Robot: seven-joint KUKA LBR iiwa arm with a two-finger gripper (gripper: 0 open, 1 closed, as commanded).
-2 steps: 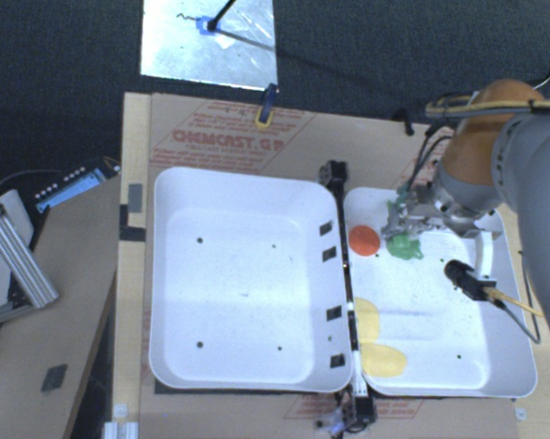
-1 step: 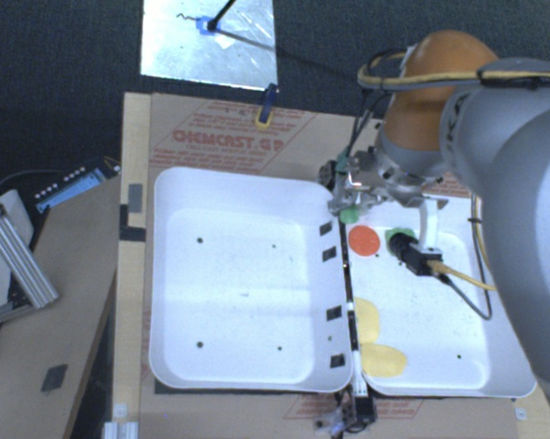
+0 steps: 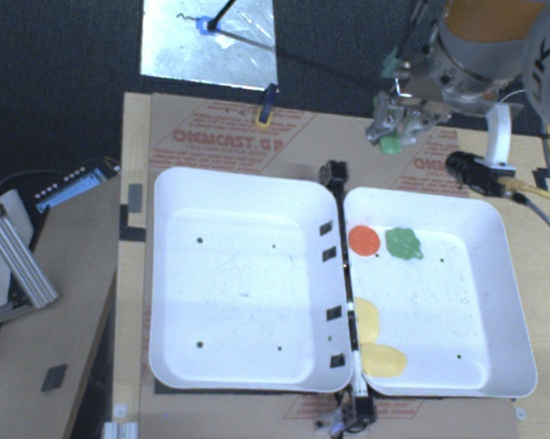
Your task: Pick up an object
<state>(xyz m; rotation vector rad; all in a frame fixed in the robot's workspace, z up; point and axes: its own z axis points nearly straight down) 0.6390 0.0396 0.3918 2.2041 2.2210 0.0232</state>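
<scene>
Nearest the camera, at the front edge of the right bin (image 3: 510, 277), a yellow piece (image 3: 382, 360) lies flat against the bin's left wall, and a second, paler yellow piece (image 3: 367, 319) sits just behind it, the two touching or nearly so. Beside them, the left bin (image 3: 169, 253) stands edge to edge with the right one, joined along a dark strip with clips (image 3: 343, 294). Farther back in the right bin, a round orange-red disc (image 3: 364, 240) rests near the left wall, with a green leafy-looking piece (image 3: 404, 243) just beside it on its right; the two lie close but apart. Both bins sit on a brown board (image 3: 224, 135) printed with red lettering. Beyond the right bin's back rim, above the board, hangs the gripper (image 3: 393, 138), carried by the grey arm (image 3: 484, 50) with its orange band. Something small and green (image 3: 391, 145) shows at the gripper's tip, but whether it is held there, or how wide the hand stands, I cannot tell.
</scene>
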